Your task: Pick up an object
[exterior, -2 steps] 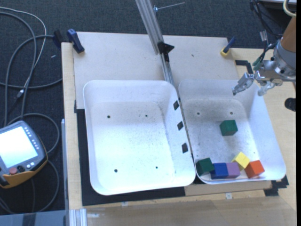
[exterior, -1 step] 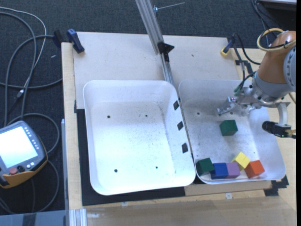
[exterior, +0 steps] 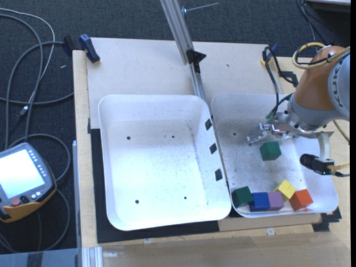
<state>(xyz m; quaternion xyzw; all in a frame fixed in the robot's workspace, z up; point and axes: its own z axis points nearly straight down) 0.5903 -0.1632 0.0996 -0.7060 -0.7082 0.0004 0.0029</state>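
Gripper (exterior: pixel 266 138) hangs just at 12 o'clock of lone green cube (exterior: pixel 270 150) in right bin (exterior: pixel 222 149), likely targeting it. Jaw state: cannot tell. Other blocks crowd the 6 o'clock wall.

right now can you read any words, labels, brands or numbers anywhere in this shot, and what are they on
None can be read.
Teach pendant: its lit screen is washed out, any text too blurred to read.
Black tabs on the left bin's wall: no legible marks.
Colored blocks in the right bin: plain faces.
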